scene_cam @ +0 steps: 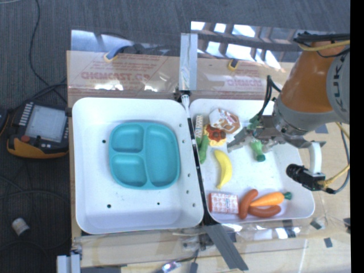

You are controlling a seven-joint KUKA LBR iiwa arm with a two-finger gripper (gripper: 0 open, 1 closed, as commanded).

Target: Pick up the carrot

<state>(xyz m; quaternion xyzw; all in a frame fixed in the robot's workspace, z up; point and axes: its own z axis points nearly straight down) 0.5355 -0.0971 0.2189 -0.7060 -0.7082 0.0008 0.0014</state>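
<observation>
The carrot (270, 198), orange with a green stub at its right end, lies near the front right corner of the right bin (296, 169). It rests against a reddish-brown sausage (248, 203) on its left and front. My gripper (257, 141) hangs over the middle of the right bin, well behind the carrot and a little left of it. A small green object (259, 152) shows just under the gripper. The wrist hides the gripper's tip.
A banana (223, 167), a green pepper-like piece (203, 148), a round decorated food item (222, 124) and a red-and-white packet (223, 202) share the right bin. A teal divided plate (143, 154) lies in the left bin (91, 181). A black cable fitting (304, 176) juts out at the right.
</observation>
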